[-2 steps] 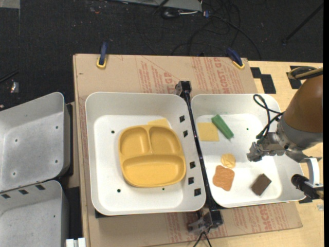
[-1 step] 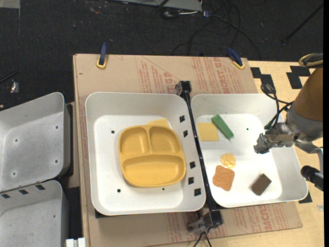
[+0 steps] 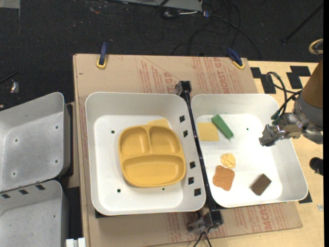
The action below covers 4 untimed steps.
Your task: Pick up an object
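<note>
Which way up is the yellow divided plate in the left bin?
Right side up. The yellow divided plate lies flat on the left bin floor, its three compartments and raised dividers facing the camera, nothing in them.

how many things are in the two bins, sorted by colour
yellow: 4 (divided tray, flat piece behind the tray, square slab, small round piece)
green: 1 (block)
orange-brown: 1 (flat piece)
dark brown: 1 (block)
total: 7
</note>
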{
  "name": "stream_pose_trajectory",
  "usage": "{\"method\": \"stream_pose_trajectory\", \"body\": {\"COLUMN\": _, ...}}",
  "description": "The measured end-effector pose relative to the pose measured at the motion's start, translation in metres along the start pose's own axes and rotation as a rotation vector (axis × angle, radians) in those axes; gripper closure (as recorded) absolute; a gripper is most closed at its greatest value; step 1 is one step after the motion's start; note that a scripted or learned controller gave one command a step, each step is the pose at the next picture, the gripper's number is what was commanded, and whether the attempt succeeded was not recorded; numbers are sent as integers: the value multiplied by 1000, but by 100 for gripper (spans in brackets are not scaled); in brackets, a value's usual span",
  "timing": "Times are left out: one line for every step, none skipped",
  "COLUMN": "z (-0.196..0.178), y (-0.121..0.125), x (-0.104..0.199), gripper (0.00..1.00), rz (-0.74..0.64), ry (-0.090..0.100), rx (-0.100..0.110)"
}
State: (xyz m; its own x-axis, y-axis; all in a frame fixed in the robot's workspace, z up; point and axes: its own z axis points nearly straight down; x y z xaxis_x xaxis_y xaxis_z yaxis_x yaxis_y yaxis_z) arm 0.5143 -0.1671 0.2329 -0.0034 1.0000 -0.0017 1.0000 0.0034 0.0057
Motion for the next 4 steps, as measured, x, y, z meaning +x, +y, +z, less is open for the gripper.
{"method": "stream_pose_trajectory", "body": {"z": -37, "y": 2, "x": 0, "gripper": 100, "rz": 0, "ry": 0, "rx": 0}}
{"method": "stream_pose_trajectory", "body": {"z": -21, "y": 19, "x": 51, "gripper": 100, "rz": -3, "ry": 3, "rx": 6}}
{"method": "stream_pose_trajectory", "body": {"z": -11, "y": 40, "x": 95, "gripper": 100, "rz": -4, "ry": 2, "rx": 5}}
{"method": "stream_pose_trajectory", "body": {"z": -10, "y": 64, "x": 149, "gripper": 100, "rz": -5, "ry": 3, "rx": 4}}
